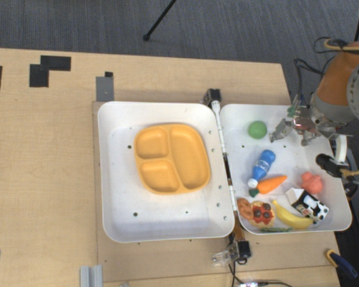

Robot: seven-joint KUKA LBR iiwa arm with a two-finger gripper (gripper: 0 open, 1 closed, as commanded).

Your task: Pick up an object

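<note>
Over the right bin's [344, 220] far edge, claw [294, 131] hangs spread, gripping nothing; green ball [257, 129] just beside it, blue bottle [262, 164] nearer mid-bin.

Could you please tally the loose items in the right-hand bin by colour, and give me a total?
Green: 1, the ball
Blue: 1, the bottle
Orange: 1, the carrot
Pink: 1, the soft lump
Yellow: 1, the banana
Black and white: 1, the cow toy
Red-topped: 1, the pizza slice
Total: 7
</note>
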